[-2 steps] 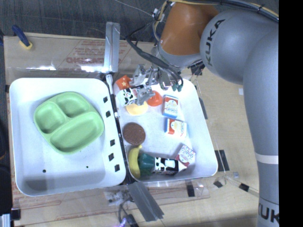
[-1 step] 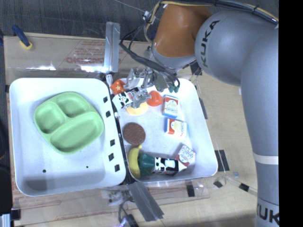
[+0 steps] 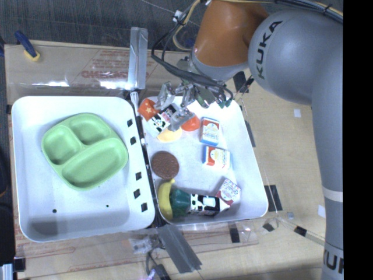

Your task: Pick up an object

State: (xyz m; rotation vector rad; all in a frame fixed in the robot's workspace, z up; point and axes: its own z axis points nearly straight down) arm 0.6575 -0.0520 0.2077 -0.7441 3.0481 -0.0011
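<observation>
**End effector low over the right bin's far end**

The end effector (image 3: 178,101) hangs at the far left corner of the right bin (image 3: 252,156), among a cluster of small toys (image 3: 166,121); how wide it stands I cannot tell. Two cartons (image 3: 211,130) lie mid-bin, a brown disc (image 3: 165,164) by the left wall, a banana (image 3: 166,197) at the near edge. A green plate (image 3: 85,150) sits in the left bin (image 3: 29,203).
</observation>
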